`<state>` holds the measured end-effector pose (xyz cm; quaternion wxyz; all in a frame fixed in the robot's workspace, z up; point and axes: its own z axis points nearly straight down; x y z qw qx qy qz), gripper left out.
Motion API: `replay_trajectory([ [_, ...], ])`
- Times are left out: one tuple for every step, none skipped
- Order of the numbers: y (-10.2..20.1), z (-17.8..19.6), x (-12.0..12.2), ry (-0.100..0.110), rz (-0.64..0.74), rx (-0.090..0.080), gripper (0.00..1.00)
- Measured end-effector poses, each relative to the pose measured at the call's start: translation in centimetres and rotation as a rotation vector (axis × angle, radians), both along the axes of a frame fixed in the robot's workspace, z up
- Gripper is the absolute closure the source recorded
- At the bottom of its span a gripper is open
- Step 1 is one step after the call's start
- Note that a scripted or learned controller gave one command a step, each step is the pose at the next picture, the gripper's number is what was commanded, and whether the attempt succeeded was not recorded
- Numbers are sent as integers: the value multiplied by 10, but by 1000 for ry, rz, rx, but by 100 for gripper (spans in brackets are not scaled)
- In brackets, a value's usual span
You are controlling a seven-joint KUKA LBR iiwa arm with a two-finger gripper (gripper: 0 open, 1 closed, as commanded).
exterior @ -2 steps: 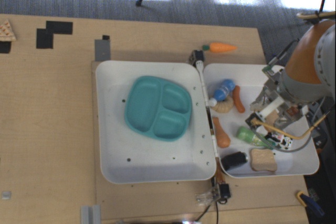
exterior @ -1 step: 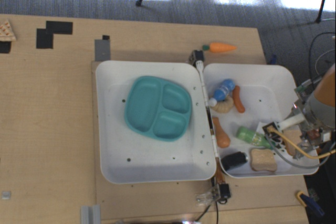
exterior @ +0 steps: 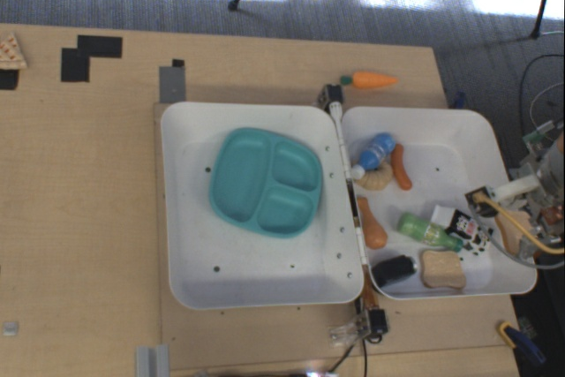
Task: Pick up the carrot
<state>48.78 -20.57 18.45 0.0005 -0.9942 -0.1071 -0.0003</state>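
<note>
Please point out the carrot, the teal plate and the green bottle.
carrot (exterior: 374, 81): camera view, middle of its orange body.
teal plate (exterior: 243, 177): camera view, its large compartment.
green bottle (exterior: 424, 230): camera view, middle of its body.

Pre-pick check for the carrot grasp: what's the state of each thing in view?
carrot: lying flat on the bench, outside both bins
teal plate: right way up in the left bin
blue bottle: on its side in the right bin
green bottle: on its side, same bin
sausage: lying flat, same bin
bread slice: lying flat, same bin
</note>
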Motion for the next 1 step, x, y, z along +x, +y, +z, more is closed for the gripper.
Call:
replay_trajectory([
  [0, 67, 1, -6, 45, -2, 100],
])
